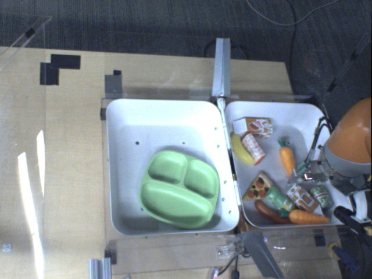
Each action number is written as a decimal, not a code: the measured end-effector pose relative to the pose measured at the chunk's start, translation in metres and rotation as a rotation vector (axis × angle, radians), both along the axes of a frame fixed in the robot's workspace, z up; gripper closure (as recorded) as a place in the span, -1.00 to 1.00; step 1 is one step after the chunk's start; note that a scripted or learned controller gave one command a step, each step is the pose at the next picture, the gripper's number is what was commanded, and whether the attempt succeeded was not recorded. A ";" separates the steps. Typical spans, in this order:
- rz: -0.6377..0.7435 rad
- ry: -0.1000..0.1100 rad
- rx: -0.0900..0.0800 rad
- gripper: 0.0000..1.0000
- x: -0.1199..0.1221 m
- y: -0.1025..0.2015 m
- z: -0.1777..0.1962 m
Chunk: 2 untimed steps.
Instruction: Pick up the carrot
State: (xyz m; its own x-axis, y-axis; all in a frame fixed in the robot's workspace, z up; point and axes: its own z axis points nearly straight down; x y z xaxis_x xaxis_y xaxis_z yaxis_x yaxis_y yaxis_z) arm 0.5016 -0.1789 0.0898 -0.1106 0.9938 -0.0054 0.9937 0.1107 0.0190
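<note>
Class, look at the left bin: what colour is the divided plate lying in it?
Light green. The divided plate shows best in the camera view, against the white left bin.

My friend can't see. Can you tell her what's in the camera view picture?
A robot gripper hovers over the right bin, just right of a small upright carrot. The bin also holds a second carrot, a banana and small food packets. The left bin holds a green divided plate.

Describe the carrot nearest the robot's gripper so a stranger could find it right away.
Look in the right-hand white bin. Near its middle, just left of the gripper, lies a small orange carrot with a green top, pointing up-down. The other carrot lies sideways along the bin's front edge.
</note>
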 end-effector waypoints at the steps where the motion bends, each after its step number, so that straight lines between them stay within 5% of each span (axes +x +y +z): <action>1: -0.055 0.013 0.004 1.00 0.017 0.078 0.073; 2: 0.172 0.014 0.001 1.00 -0.014 0.100 0.095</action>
State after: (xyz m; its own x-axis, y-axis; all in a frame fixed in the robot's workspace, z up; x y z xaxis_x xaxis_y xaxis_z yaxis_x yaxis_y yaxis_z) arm 0.4880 -0.0788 0.1851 -0.2789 0.9603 -0.0017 0.9603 0.2790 0.0050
